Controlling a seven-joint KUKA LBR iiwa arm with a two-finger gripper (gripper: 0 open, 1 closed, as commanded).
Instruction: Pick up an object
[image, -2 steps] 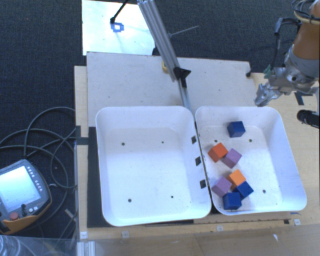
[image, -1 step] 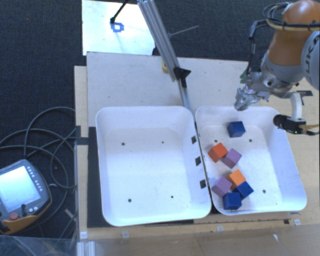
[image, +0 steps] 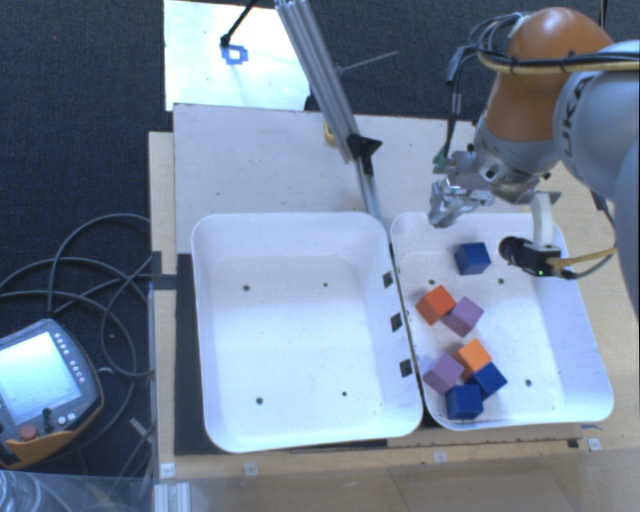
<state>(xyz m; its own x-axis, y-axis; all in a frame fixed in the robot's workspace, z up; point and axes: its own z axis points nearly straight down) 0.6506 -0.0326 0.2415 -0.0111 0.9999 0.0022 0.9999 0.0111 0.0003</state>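
Gripper (image: 447, 212) hangs above the right bin's (image: 590, 330) far edge; its grip cannot be told.

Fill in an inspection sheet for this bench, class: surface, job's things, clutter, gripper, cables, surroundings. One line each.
Surface: two shallow white plastic bins, the left bin and the right bin, side by side on a pale bench board.
Job's things: in the right bin, three blue cubes, two orange cubes, two purple cubes.
Clutter: nothing seen.
Gripper: two-finger gripper over the right bin's far edge, holding nothing visible.
Cables: black cables looped on the floor at left.
Surroundings: grey handheld pendant, slanted metal pole, dark carpet.
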